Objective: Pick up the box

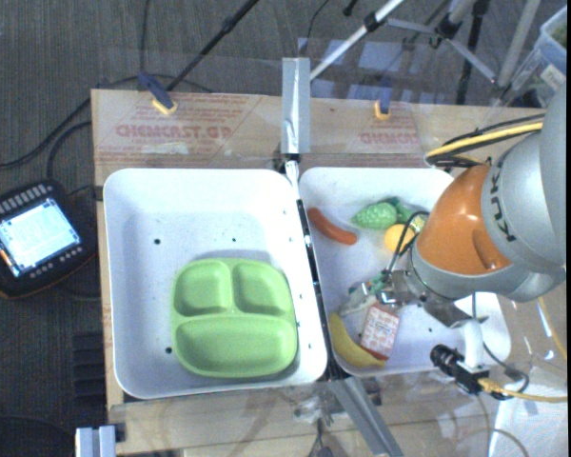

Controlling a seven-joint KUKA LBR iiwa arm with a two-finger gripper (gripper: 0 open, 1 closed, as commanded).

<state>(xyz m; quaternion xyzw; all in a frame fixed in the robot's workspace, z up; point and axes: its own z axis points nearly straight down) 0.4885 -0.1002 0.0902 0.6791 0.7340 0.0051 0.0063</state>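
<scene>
Hovering low in the right bin (pixel 476 346), the gripper (pixel 385 293) sits just above the box (pixel 380 328); its grasp state cannot be told. Crowded against the banana (pixel 350 347), the box risks slipping or tipping away during closure.

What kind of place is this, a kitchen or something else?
Most likely a robotics lab, not a kitchen. A grey and orange robot arm reaches over two white bins on a bench, a handheld control pendant lies on the carpet, and tripod stands with cables are behind.
</scene>
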